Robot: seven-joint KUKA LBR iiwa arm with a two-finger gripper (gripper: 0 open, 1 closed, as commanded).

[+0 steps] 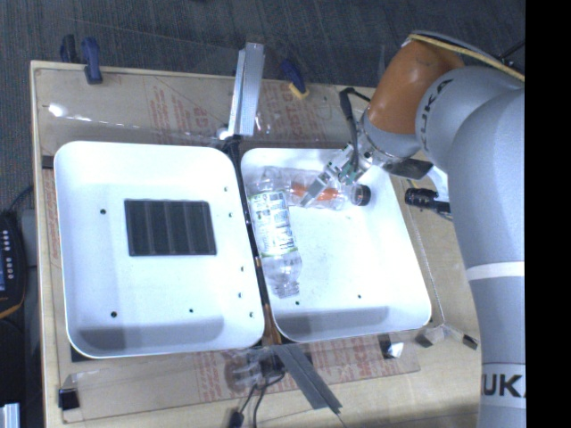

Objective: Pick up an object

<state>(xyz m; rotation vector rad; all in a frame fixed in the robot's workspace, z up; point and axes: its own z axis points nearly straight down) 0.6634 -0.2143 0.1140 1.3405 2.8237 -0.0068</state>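
Tool [332, 184] angled down-left, seemingly touching orange object [323, 192] beside bottle [273, 228].

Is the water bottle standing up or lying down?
Lying down. The water bottle rests lengthwise along the left side of the right bin, label facing up.

Dark ribbed panel [169, 227] flat in left bin [80, 176]; blue clamps [91, 59] on bench edge.

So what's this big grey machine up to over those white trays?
It is a robot arm trying to pick something up. Its claw is down in the right tray, at the far end, beside a small orange-and-clear item. A clear plastic bottle lies along that tray's left side. The left tray has a dark ribbed panel.
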